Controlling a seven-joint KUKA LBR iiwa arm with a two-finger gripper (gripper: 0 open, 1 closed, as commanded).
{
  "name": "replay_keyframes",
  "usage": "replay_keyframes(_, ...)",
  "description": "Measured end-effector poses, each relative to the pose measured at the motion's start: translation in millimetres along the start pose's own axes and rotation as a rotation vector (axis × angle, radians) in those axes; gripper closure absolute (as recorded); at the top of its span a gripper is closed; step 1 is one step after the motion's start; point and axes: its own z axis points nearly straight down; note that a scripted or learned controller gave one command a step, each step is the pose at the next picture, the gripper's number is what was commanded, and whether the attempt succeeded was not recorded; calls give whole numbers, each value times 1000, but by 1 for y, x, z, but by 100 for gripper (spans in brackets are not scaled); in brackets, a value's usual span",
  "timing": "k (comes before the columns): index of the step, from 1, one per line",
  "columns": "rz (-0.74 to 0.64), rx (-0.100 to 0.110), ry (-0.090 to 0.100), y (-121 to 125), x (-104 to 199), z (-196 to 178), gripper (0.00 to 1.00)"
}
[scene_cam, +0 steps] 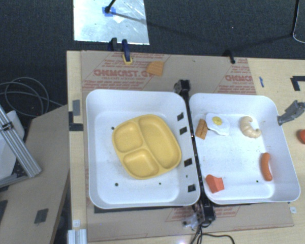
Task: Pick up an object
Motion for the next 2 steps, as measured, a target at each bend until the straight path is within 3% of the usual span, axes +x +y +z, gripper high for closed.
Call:
replay_keyframes(1,-5,18,11,-28,3,108,0)
replay_keyframes(2,-10,-3,2,-12,-16,-11,0)
